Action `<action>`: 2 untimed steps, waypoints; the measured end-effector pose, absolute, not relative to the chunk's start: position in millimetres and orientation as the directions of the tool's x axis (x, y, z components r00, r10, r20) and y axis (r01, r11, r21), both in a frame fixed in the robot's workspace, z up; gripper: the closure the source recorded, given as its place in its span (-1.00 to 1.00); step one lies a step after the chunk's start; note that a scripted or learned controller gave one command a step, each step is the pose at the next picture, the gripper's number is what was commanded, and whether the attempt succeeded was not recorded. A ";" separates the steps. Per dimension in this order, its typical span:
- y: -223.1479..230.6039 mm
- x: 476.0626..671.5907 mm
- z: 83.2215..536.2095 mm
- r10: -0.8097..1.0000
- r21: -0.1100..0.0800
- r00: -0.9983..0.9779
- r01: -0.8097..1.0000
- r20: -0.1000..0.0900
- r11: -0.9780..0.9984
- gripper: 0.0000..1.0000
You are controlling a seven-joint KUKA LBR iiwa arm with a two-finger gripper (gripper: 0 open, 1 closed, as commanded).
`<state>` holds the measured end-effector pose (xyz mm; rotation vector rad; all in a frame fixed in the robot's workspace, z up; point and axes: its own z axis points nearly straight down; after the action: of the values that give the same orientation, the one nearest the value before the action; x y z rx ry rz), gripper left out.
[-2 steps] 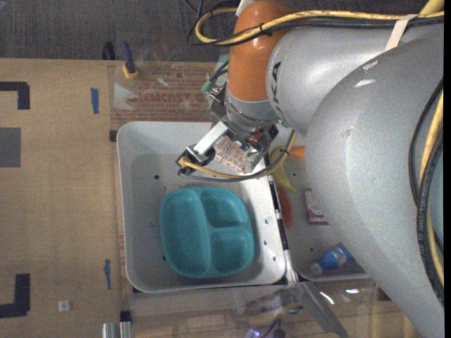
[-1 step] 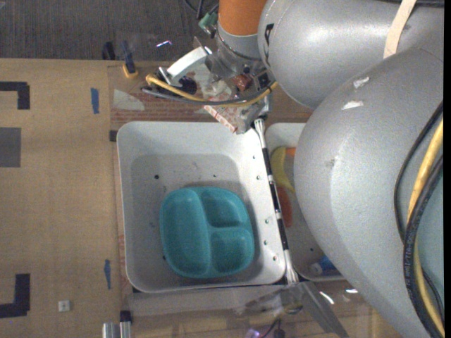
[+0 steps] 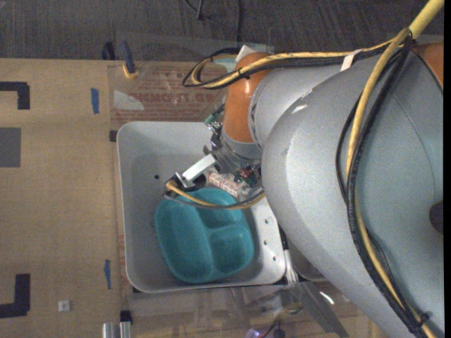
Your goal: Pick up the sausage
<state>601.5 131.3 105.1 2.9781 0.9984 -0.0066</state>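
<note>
From above, the grey arm (image 3: 352,167) crosses in from the right and covers much of the picture, its orange band (image 3: 238,108) sitting just over the wrist. Yellow and black cables (image 3: 356,153) run along the arm's shell and loop around the band.

Below the wrist, the claw (image 3: 189,179) reaches down and to the left into a white bin (image 3: 134,189). Its tip is pale with a dark end, poised just above the upper left rim of a teal divided tray (image 3: 204,241). Whether the claw is spread or pressed together cannot be told from this angle, and nothing can be made out between its tips.

The teal tray lies in the lower half of the bin, with several compartments, tilted a little relative to the bin walls. A thin yellow cable (image 3: 211,201) curves across its upper edge.

The sausage cannot be made out; the arm hides the right part of the bin.

The counter (image 3: 56,189) to the left is brown board, marked with black corner marks (image 3: 17,94) and short strips of blue tape (image 3: 95,101).
</note>
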 end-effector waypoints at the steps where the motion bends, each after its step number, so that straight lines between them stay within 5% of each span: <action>1: 191.6 650.2 84.8 0.776 -0.015 0.630 0.776 -0.023 -0.630 1.00; 2: 57.3 656.4 184.6 0.794 -0.001 0.608 0.794 -0.001 -0.608 1.00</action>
<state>656.4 57.3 184.6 2.8173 1.3915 -0.0016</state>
